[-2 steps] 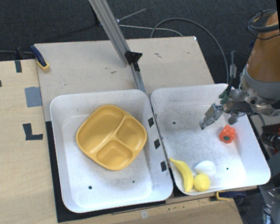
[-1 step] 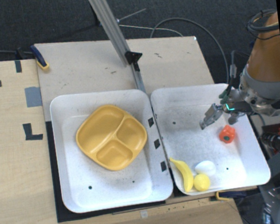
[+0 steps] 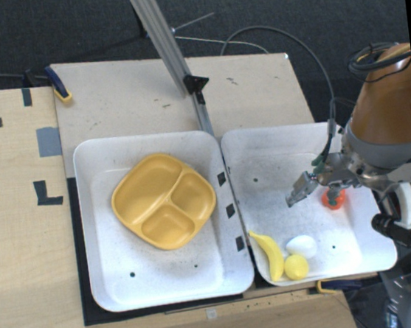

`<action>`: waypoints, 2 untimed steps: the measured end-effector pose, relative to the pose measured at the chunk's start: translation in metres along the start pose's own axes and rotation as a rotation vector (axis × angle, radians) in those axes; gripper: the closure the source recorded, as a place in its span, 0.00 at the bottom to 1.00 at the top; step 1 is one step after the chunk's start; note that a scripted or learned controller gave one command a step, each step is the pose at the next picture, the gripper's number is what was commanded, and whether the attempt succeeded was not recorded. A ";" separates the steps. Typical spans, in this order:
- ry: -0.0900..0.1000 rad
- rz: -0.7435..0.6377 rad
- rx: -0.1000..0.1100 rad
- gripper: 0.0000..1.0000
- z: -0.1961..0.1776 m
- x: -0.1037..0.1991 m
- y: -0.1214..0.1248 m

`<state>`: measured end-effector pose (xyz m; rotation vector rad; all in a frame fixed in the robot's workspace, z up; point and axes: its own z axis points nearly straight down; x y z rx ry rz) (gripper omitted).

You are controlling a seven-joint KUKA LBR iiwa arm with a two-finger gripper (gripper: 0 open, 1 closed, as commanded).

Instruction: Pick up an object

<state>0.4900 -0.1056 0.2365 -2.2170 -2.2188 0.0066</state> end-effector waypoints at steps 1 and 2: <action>0.000 0.000 0.001 0.00 0.045 0.004 0.004; 0.001 0.000 0.003 0.00 0.107 0.007 0.009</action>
